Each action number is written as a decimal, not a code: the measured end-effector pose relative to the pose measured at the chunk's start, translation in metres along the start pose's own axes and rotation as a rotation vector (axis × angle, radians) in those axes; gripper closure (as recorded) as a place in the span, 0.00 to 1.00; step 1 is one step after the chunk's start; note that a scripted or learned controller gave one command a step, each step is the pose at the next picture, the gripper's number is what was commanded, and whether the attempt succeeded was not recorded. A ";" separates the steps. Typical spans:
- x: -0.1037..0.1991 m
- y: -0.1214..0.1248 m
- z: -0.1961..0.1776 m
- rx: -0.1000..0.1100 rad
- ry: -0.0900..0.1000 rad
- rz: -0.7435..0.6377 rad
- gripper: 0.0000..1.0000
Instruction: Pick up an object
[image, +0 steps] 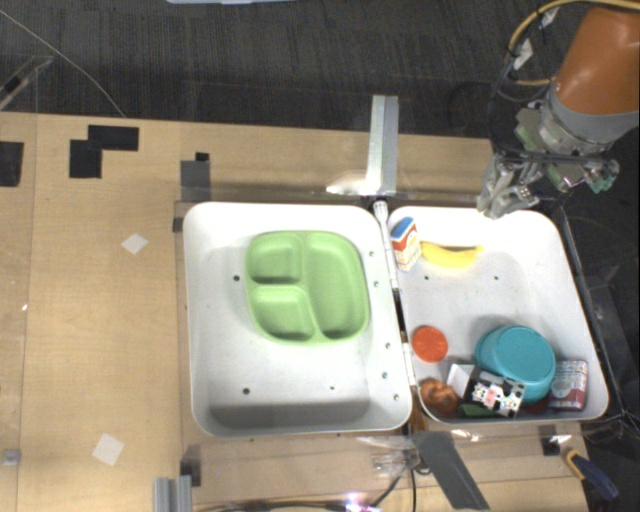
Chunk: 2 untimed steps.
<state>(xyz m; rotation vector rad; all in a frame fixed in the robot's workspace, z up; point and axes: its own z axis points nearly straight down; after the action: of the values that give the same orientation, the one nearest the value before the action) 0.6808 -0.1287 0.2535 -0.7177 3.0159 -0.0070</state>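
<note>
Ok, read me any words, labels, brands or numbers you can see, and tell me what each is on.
No text is legible.
Small carton: print too blurred to read.
Black-and-white box: pattern, no readable words.
Can: label too small to read.

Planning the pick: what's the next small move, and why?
Probably bring the claw forward and down toward the banana. The claw sits over the right bin's far rim with nothing between its fingers, and the banana lies nearest with bare floor around it.
</note>
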 end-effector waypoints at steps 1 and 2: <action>-0.021 0.063 0.006 -0.011 0.031 0.121 1.00; 0.041 -0.062 -0.051 -0.005 0.030 -0.036 1.00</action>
<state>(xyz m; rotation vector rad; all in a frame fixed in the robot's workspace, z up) 0.6699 -0.2030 0.3037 -0.7785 3.0319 -0.0120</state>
